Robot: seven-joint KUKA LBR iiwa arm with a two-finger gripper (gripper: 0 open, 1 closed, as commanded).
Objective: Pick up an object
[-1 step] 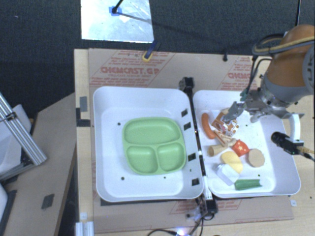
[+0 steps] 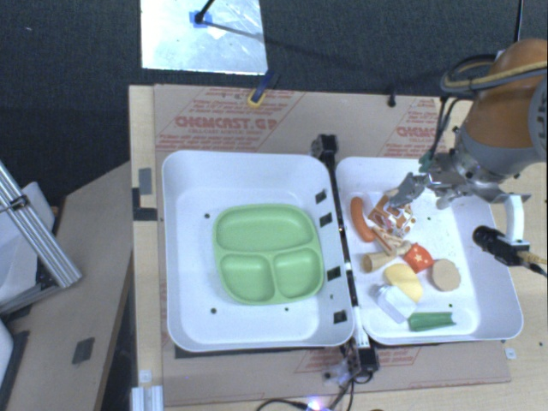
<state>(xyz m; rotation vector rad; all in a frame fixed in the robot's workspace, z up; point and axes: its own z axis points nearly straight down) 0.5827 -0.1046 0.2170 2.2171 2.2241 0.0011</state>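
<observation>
Two shallow white bins sat side by side on the cardboard-covered bench (image 2: pixel 223 127). We noted a green three-compartment plastic tray (image 2: pixel 265 253) in the left bin (image 2: pixel 184 229). In the right bin (image 2: pixel 497 306), the two-finger gripper (image 2: pixel 402 197) sat directly over a red-and-white patterned packet (image 2: pixel 394 221), which lay beside an orange sausage-shaped toy (image 2: pixel 361 218). We could not tell the gripper's state.

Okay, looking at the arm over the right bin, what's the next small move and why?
Probably a short descent straight down. The gripper hangs over the cluster of toy food in the right bin, above the red-and-white striped piece, and nothing is visibly held yet.
</observation>
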